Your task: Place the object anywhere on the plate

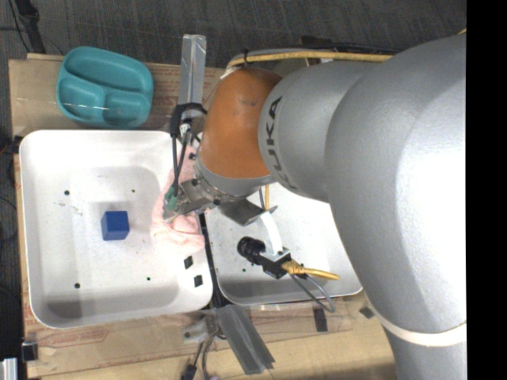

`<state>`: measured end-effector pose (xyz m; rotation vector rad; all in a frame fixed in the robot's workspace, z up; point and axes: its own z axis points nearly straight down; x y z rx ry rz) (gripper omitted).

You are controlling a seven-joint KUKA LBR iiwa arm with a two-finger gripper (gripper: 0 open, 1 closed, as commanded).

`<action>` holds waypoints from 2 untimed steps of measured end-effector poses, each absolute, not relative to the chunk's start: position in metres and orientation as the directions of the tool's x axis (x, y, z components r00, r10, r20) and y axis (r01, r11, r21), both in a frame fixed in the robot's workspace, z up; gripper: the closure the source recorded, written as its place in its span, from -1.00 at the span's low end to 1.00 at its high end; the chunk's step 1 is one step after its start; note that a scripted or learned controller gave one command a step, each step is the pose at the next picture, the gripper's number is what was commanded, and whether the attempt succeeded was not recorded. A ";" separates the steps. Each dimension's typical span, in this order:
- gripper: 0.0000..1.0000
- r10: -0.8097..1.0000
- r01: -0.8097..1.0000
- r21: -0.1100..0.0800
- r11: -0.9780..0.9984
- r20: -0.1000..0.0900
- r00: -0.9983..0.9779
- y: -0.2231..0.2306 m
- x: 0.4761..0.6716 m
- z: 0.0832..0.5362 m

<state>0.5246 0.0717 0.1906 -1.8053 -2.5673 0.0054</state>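
Observation:
A blue cube [116, 225] lies on the floor of the left white bin [47, 212], left of its middle. A teal divided plate [104, 85] rests on the bench beyond the left bin's far left corner. My gripper [177, 202] hangs over the left bin's right slope, close to the rim between the two bins, well right of the cube. Something pale pink [176, 220] with a green bit [169, 203] shows just under the gripper; I cannot tell whether it is held. The wrist hides the fingers.
The arm's grey bulk and orange band [238, 133] cover most of the right bin [317, 294]. A metal post [192, 70] stands at the back between the bins. Wooden bench edges frame both bins.

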 end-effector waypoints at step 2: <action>1.00 0.966 0.966 -0.005 0.259 0.000 -0.259 0.131 0.567 0.183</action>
